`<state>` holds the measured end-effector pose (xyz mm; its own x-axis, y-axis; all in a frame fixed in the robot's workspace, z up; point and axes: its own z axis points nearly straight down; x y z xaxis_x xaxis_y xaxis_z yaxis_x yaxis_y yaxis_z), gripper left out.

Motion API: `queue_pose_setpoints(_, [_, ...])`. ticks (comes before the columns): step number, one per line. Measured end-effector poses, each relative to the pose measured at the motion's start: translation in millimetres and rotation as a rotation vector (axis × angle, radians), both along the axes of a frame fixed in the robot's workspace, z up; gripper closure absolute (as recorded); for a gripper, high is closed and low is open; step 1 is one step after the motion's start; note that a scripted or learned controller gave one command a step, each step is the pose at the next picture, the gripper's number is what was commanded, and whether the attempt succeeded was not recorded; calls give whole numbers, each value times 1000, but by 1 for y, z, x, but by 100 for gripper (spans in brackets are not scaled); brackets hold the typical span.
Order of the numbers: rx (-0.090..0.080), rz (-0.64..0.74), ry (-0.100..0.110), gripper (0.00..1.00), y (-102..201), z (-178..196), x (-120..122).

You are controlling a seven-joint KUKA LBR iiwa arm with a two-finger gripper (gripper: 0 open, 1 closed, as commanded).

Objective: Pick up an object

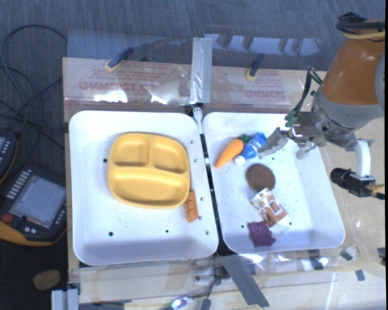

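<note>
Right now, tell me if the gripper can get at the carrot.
Probably yes. The gripper sits just right of the blue bottle, which lies against the carrot; the bottle may get nudged, but nothing covers the carrot from above.

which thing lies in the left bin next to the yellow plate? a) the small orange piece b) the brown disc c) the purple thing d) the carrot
a: the small orange piece lies in the left bin at the lower right edge of the yellow plate; the carrot, the brown disc and the purple thing all lie in the right bin.
</note>
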<state>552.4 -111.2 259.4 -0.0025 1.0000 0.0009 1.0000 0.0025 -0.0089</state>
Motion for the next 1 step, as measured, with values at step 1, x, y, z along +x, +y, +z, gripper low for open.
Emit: queue_pose_setpoints(1, [0,101,1,0,-6,-124,81])
